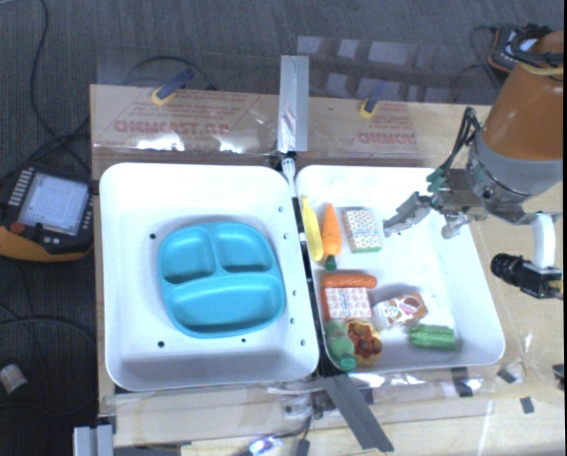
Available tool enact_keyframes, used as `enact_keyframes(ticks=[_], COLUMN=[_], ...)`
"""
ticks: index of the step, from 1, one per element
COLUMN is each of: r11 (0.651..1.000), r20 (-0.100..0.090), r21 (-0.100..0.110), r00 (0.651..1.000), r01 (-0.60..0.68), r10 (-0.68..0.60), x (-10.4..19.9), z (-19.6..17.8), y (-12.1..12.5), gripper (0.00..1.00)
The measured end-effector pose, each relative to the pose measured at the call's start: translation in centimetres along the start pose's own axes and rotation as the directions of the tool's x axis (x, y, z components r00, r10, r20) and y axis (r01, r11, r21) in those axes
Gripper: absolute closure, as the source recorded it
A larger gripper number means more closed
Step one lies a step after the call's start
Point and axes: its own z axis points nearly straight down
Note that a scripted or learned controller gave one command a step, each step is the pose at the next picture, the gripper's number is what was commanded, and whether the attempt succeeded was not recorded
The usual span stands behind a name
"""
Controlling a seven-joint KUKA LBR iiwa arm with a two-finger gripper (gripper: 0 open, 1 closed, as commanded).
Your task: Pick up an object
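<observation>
The right bin (473, 283) holds several toy foods. A yellow banana (311, 228) and an orange carrot (330, 230) lie along its left wall, beside a small dotted box (361, 229). Lower down are a red sausage (348, 279), a red-and-white box (346, 303), a pale packet (399, 309), a green cucumber (431, 335) and a green, red and yellow cluster (352, 342). My gripper (420, 224) hangs over the bin's upper right, right of the dotted box. Its fingers are spread open with nothing between them.
The left bin (131, 198) holds a blue compartment tray (222, 275). A central divider (296, 255) separates the bins. A handheld pendant (41, 212) lies off the bench at the left. Bare bin floor lies below the gripper.
</observation>
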Motion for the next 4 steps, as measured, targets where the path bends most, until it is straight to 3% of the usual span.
enact_keyframes(ticks=[1,2,3,4], r11=[0.986,0.919,0.914,0.915], r20=[-0.001,0.0,-0.003,-0.004], r21=[0.001,0.002,-0.012,-0.011], r00=[0.986,0.919,0.914,0.915], r01=[-0.169,-0.395,-0.405,-0.404], r10=[0.169,0.395,0.405,0.404], x=[1.4,2.5,0.2,0.2], z=[8.3,9.2,18.4,17.6], y=[5.5,4.8,5.6,5.6], gripper=[0.0,0.0,0.0,1.0])
